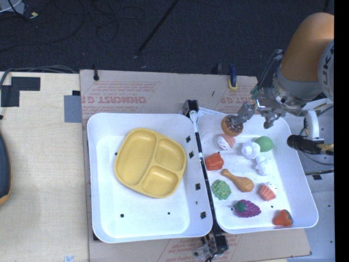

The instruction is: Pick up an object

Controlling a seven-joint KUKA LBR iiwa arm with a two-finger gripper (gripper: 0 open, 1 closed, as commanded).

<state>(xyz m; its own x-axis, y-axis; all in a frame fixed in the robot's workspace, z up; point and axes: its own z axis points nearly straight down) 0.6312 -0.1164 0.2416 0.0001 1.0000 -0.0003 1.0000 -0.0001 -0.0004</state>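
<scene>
Small toy foods, among them a drumstick (pixel 238 180) and a bunch of grapes (pixel 247 208), are scattered in the right bin (pixel 301 187). The gripper (pixel 255 115) is seen above the bin's far edge, fingers spread, nothing held between them. A yellow plate (pixel 150 161) lies in the left bin (pixel 106 201).

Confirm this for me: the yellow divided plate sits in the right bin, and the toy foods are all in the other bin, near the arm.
Not quite. The camera view shows the yellow divided plate in the left bin, not the right one. The rest holds: the toy foods, such as the purple grapes and the drumstick, lie in the other bin, where the arm reaches in with its pincer.
</scene>
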